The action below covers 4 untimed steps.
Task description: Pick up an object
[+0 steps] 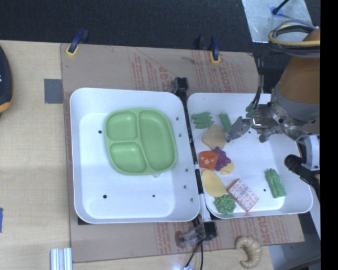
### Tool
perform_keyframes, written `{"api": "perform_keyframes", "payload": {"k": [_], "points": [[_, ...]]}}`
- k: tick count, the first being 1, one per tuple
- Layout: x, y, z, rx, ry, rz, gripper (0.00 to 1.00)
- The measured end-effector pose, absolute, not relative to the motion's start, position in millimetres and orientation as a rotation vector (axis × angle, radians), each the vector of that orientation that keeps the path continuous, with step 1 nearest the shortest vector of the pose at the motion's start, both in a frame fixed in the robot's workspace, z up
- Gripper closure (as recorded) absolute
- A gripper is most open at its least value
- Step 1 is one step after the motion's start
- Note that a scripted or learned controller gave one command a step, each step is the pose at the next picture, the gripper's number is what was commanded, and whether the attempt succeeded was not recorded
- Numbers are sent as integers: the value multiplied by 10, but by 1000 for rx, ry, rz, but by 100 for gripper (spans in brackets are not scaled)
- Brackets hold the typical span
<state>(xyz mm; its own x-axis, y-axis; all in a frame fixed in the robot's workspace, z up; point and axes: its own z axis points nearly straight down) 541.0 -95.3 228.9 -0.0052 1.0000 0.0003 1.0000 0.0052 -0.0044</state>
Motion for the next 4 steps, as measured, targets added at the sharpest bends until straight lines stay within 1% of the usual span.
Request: {"api": "perform_keyframes", "payload": {"k": [1, 2, 3, 4], "points": [[5643, -1247, 1383, -2212, -2221, 12, 0], [6158, -1082, 904, -2212, -2232, 2, 0], [6524, -1303, 909, -2188, -2214, 31, 0], [6570, -1534, 932, -2220, -2225, 1, 0]]}}
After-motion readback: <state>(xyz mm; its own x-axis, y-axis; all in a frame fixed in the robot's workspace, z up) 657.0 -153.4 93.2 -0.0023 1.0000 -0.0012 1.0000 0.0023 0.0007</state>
